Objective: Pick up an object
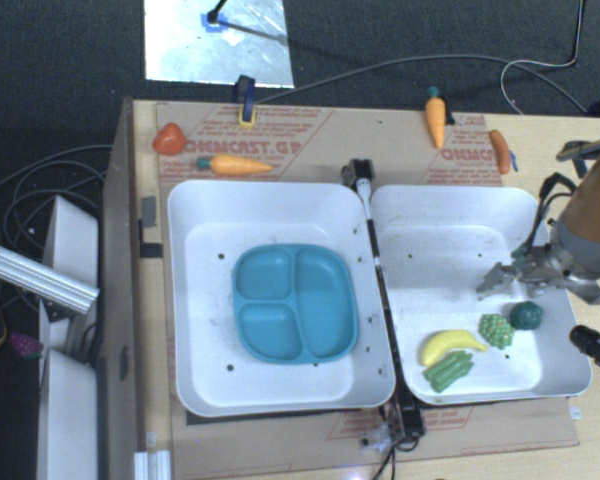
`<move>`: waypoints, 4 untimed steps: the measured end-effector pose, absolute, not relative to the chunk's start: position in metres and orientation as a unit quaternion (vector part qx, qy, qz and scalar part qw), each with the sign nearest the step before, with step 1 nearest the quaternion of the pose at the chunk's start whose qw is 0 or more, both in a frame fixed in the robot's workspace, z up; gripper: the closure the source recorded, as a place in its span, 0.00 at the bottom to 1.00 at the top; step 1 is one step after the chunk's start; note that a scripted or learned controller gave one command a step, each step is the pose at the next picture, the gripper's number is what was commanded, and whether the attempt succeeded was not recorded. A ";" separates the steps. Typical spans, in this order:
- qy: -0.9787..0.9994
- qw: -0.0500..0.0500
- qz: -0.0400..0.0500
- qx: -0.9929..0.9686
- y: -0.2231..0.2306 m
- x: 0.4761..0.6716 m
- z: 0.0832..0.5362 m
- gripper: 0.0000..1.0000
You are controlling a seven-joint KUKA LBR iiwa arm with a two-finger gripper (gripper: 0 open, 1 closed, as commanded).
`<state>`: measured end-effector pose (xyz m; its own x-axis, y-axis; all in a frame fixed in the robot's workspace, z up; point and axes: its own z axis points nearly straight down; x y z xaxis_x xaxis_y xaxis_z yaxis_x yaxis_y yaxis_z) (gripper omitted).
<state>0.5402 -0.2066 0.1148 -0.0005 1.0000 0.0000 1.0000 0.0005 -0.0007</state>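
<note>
Over right bin [450, 203], near-right corner: I see gripper [515, 278] hovering just beside dark green ball [525, 316], clustered with broccoli [496, 329], banana [452, 344]. Grip state: cannot tell. Likely lining up pick.

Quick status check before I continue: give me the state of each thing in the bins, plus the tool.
Blue divided plate: flat in the left bin, nothing on it.
Banana: lying in the right bin, beside the broccoli.
Broccoli: loose, between banana and dark green ball.
Green bean pod: lying below the banana.
Dark green ball: loose, just under the tool.
Tool: low over the right bin, holding nothing visible.
</note>
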 end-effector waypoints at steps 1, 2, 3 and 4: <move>-0.709 -0.002 -0.001 -0.706 -0.206 0.632 0.153 0.00; -0.708 0.000 0.000 -0.707 -0.207 0.571 0.085 0.00; -0.709 -0.005 -0.003 -0.705 -0.206 0.662 0.213 0.00; -0.709 0.001 0.001 -0.705 -0.197 0.668 0.101 0.00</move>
<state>0.6678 -0.1971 0.1014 -0.0047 1.0000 0.0009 1.0000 0.0047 -0.0023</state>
